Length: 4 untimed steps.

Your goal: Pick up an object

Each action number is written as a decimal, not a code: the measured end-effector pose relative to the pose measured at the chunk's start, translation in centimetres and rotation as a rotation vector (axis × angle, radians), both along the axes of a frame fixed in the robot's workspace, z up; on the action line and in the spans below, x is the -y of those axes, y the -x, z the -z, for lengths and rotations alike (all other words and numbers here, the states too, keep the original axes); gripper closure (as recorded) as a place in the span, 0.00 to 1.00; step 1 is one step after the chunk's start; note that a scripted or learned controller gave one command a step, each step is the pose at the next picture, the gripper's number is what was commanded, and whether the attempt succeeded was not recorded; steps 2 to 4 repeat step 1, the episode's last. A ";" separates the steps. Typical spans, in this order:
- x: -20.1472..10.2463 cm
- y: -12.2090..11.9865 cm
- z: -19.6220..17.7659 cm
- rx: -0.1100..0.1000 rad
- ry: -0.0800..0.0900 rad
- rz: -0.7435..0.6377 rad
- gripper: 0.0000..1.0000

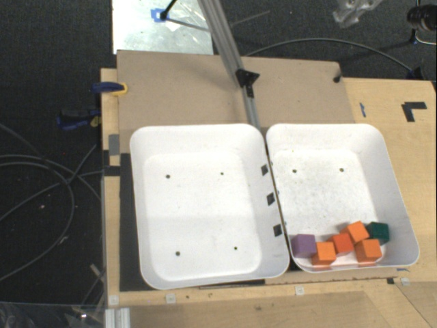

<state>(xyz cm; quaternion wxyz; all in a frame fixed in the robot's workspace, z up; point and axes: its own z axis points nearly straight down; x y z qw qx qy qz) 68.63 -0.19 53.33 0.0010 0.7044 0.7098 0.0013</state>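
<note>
Several small blocks lie bunched in the near right corner of the right bin (321, 149): a purple block (304, 244), orange blocks (326, 252) (357, 231) (369, 250), a red-orange block (342, 242) and a dark green block (378, 232). They touch or nearly touch one another along the bin's front wall. My gripper (356, 2) appears as a pale blurred shape at the top right of the camera view, far beyond the bins and well away from the blocks. Nothing is seen held in it.
The left bin (198, 139) sits beside the right one, joined by black clips (270, 198). A slanted grey pole (225, 39) crosses the brown bench behind the bins. Cables lie on the dark floor at left.
</note>
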 end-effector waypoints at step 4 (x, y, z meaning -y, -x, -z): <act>0.1 0.0 0.0 0.000 0.001 0.002 0.00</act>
